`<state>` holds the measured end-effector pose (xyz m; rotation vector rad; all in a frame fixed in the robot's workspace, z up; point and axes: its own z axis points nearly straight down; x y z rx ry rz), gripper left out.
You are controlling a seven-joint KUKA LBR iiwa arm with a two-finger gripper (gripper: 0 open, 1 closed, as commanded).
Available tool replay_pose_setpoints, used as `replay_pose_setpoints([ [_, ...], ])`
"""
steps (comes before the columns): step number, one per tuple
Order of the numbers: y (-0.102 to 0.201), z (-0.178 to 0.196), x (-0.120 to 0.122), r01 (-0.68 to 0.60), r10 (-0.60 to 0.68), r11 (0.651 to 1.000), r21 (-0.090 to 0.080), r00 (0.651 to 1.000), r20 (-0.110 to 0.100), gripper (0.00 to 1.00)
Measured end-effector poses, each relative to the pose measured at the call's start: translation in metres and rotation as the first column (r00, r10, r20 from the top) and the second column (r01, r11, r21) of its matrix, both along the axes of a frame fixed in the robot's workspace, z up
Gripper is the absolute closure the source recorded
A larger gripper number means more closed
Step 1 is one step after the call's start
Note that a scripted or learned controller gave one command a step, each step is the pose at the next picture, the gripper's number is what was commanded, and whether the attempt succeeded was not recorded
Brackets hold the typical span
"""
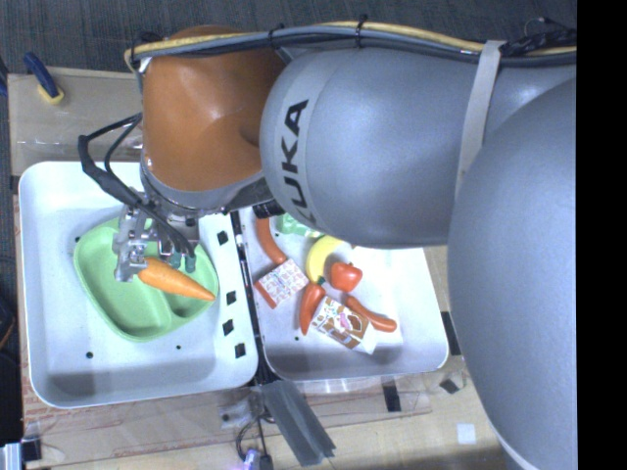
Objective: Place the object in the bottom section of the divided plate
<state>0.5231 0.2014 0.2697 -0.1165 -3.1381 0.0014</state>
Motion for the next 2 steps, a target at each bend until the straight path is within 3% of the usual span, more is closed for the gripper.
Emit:
replay_pose_setpoints([
  [1, 0.000, 0.000, 0.000, 0.000, 0.000, 1.000, 0.000, 1.000, 0.000, 0.00],
  [2, -0.001, -0.002, 0.039, -0.011, 0.011, 1.000, 0.000, 1.000, 0.003, 0.00],
])
